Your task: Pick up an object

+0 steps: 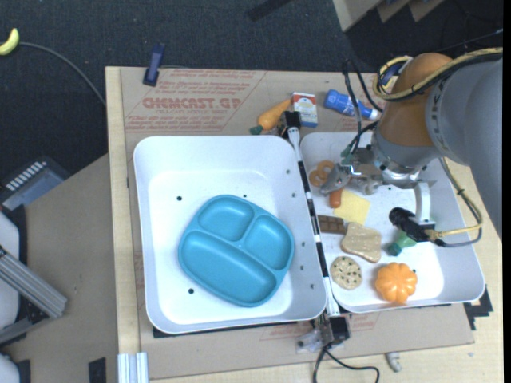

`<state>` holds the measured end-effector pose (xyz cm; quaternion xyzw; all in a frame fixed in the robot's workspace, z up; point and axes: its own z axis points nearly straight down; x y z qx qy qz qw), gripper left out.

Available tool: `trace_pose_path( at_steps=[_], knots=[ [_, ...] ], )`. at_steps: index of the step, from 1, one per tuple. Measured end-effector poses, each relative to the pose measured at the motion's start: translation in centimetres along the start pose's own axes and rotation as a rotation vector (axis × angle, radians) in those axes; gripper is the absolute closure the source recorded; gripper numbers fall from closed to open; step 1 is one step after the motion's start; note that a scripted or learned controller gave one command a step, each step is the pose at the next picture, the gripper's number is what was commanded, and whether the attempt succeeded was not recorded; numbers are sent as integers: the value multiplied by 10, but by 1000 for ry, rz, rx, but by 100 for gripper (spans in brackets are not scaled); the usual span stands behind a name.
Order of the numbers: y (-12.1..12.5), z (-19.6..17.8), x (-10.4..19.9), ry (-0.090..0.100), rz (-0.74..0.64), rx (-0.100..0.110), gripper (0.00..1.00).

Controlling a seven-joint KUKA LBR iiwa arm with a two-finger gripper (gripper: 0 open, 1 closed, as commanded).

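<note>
The right bin [467,255] holds several toy foods: a pretzel [322,172], a small red sausage [335,198], a yellow cheese slice [356,209], a brown chocolate bar [330,225], a slice of toast [362,242], a cookie [346,272], an orange pumpkin [396,282] and a green piece [398,246]. My gripper [357,178] is low over the bin's upper left part, just right of the pretzel and above the cheese slice. The grey arm [471,110] comes in from the upper right and hides the bin's far corner. Nothing visibly hangs from the gripper.
The left bin [160,174] contains a blue divided plate [235,248]. Behind the bins on the cardboard lie a carrot [274,114], a small carton [304,108] and a blue bottle [343,104]. A blue marker-like item [153,65] sits at the bench's far left edge.
</note>
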<state>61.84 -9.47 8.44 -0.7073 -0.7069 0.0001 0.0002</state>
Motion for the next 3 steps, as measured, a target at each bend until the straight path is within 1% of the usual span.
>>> trace_pose_path(
  at_steps=[1,2,3],
  knots=[
    [-20,0,-1,1,0,2,0],
    [-20,-10,-1,0,0,-1,100],
    [-72,-101,41,1,-2,-1,100]
  ],
)
